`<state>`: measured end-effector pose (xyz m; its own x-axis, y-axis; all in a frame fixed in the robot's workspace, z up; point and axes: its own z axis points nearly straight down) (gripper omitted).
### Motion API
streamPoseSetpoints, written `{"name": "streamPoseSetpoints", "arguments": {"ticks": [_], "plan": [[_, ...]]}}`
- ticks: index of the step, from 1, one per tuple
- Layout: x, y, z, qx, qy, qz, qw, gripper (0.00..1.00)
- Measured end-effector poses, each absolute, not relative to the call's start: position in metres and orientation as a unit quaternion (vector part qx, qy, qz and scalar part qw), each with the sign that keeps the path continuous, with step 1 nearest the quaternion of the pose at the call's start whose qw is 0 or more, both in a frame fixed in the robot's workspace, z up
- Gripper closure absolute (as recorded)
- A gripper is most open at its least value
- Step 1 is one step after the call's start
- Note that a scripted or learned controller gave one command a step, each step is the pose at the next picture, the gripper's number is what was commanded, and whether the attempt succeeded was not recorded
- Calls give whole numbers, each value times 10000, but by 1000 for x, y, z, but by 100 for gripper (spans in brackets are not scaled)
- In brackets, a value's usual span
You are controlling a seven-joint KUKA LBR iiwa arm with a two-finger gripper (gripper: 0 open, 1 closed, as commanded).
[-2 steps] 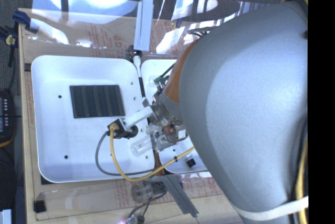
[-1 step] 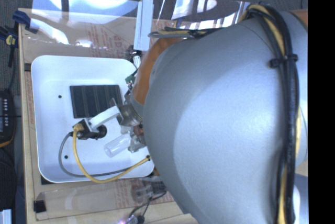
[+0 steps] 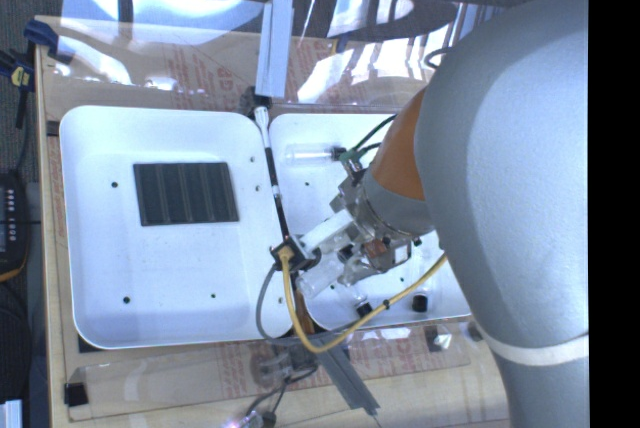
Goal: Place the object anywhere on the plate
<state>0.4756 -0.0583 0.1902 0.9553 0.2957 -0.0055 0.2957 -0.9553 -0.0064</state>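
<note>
You have the grey arm point(image 3: 520, 186) taking up most of the right side, its orange band point(image 3: 400, 161) sitting just above the wrist, and it reaches down into the right bin point(image 3: 305, 131). The left bin point(image 3: 90, 246) lies beside it, across the shared rim, which runs just to the left of the gripper. The dark ribbed plate point(image 3: 187, 193) lies flat in the left bin, left of the gripper and a little farther up the bench. Its long axis runs left to right, so its short right edge is the side nearest the tool. The gripper point(image 3: 335, 261) hangs low over the near left part of the right bin's floor, close to that rim. A yellow cable point(image 3: 292, 301) and a grey cable point(image 3: 262, 301) loop just below and left of it. From this angle the wrist housing and bracketry cover the tool's tip, so you cannot tell whether the gripper is open, closed, or clamped on anything. Do not assume a hold. The object itself cannot be picked out. If it is in the right bin, it most likely sits beneath or right against the gripper, hidden by the wrist, and nothing confirms it has been lifted. A small dark spot point(image 3: 420, 301) lies on the bin floor to the right of the gripper and nearer the bench front, but it is too small to identify. My judgement is that the coming move depends on a leftward carry over the rim. The plate's full length lies along that line of travel, which gives you a generous landing zone.
</note>
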Motion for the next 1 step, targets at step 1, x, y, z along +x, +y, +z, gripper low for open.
{"name": "streamPoseSetpoints", "arguments": {"ticks": [1], "plan": [[479,17,190,-9795,-2015,44,28,100]]}}
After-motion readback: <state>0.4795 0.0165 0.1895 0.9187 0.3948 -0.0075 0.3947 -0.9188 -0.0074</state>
